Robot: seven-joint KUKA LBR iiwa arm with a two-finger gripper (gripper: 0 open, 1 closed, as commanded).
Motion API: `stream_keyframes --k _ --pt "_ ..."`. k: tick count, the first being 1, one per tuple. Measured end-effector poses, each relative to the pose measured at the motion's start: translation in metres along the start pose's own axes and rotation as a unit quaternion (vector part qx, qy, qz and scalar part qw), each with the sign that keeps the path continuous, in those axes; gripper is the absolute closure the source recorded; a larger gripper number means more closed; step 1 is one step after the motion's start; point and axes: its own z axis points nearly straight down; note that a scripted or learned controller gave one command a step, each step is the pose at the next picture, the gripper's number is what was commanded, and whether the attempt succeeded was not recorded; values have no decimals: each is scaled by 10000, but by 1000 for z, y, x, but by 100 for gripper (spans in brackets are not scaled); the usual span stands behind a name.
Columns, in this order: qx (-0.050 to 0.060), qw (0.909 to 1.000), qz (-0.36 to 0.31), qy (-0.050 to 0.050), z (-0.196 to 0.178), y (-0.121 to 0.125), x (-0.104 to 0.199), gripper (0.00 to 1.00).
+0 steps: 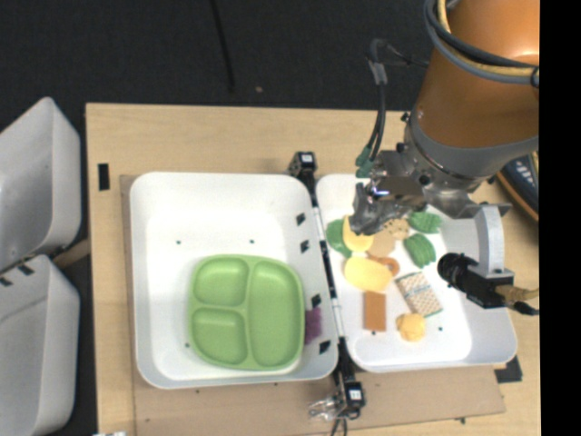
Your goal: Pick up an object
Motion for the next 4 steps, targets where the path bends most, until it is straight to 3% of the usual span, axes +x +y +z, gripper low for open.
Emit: stream_keyframes --k 1,2,3,4 --pt "-57 10000 28 -3 -15 1 -97 100" --pt "8 10000 -48 17 86 1 -41 100" --pt "-105 9999 -55 27 -25 1 8 100" --pt "-32 10000 -57 15 -4 0 65 100"
